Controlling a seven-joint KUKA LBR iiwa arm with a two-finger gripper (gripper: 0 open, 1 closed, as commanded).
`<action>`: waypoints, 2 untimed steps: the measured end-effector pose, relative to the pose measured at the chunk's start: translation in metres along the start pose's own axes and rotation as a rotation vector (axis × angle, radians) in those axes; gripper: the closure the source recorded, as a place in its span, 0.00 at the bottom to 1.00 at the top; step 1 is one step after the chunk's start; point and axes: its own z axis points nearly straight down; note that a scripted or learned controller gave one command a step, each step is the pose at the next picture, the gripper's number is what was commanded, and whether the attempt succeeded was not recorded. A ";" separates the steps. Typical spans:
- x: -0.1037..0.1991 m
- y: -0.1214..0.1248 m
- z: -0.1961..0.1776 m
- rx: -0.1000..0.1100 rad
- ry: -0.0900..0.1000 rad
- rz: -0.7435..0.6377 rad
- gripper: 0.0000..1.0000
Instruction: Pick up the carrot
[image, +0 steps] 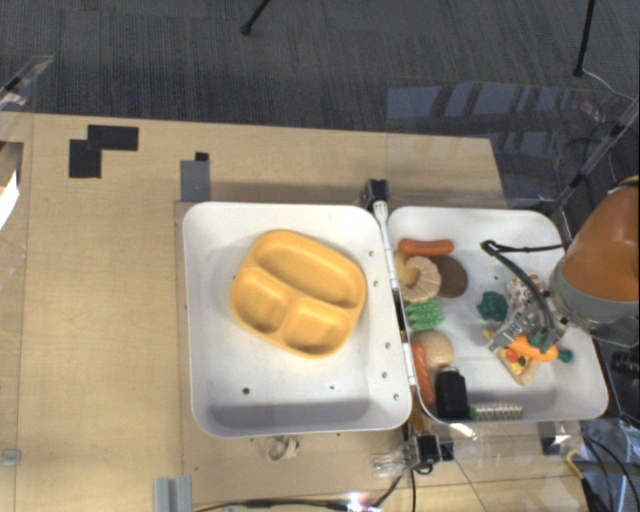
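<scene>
The carrot (527, 351), orange with a green tip, lay in the right bin (580, 395) near its right wall, partly over a yellow wedge (519, 368). The end effector (524, 326) sat directly above it, touching or just over its upper side; whether it was spread or pinching could not be told. A green toy (492, 305) lay just to the left. The left bin (200, 300) on the tabletop (90, 350) held a yellow divided tray (298, 290).

Colours across the two white bins (210, 400)

Yellow divided tray (298, 291) in the left bin; an orange carrot (530, 351), a green toy (492, 305) and a black block (451, 392) in the right.
</scene>
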 end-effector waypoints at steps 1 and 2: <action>0.075 0.045 -0.010 0.007 0.015 0.025 1.00; 0.069 0.042 0.005 0.000 -0.013 0.210 1.00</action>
